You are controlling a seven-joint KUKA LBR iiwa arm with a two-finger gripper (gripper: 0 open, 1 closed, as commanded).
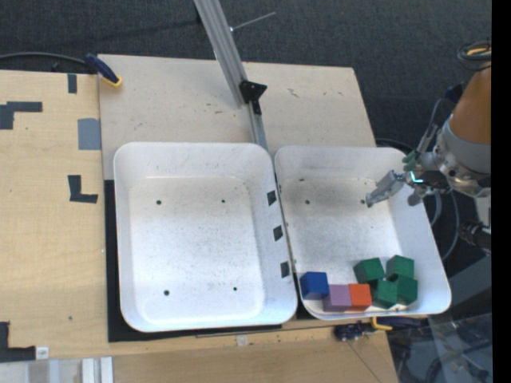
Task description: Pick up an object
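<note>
A cluster of small blocks is sitting closest to me, along the near edge of the right shallow white bin (351, 174): a blue cube (314, 284) at the left end, a pale purple cube (340, 296) just beside it, an orange cube (360, 294) touching that one, and a bunch of dark green blocks (389, 279) crowding together at the right end, two stacked behind two. The rest of that bin's speckled floor is lying bare. The left shallow white bin (128, 214) is sitting right against it, rims touching, on the pale wooden desk (176, 102).

The grey arm with the orange band (473, 118) is reaching in from the right, and its gripper (389, 185) is hanging over the far right part of the right bin, well apart from the blocks. The fingers are pointing toward the bin's middle, and I cannot tell whether they are wide or narrow; nothing is showing between them.

A slanted grey metal bar (219, 34) is running down from the far side toward the seam between the bins.
</note>
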